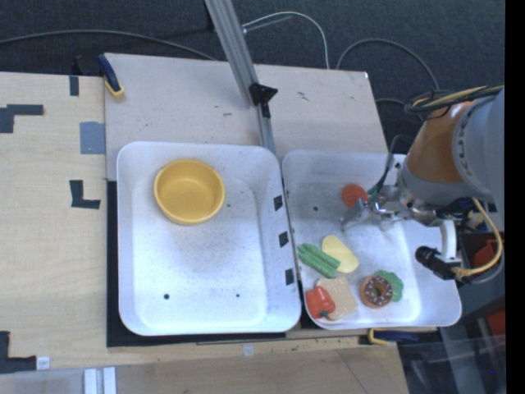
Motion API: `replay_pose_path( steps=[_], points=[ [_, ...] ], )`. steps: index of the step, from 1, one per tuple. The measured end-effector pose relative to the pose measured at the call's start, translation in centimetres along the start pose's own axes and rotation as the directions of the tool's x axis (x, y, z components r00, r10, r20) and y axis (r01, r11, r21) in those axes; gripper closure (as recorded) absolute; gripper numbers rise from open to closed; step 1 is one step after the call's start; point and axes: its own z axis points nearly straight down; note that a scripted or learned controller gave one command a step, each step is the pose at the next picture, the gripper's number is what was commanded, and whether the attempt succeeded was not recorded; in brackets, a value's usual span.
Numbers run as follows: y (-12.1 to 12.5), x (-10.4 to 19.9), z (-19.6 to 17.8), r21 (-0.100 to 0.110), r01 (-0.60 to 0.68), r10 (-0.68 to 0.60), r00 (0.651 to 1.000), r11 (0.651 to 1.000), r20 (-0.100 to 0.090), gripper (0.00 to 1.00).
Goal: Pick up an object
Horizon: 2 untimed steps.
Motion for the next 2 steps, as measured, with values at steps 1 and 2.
replay_pose_path(
  steps=[1,2],
  points=[
    [0.0,0.1,-1.1,0.001,0.001,-0.001,1.0,1.0,-0.002,1.0],
    [-0.6,-0.6,-5.9,-0.003,-0.002,0.002,1.0,1.0,-0.001,1.0]
  ],
)
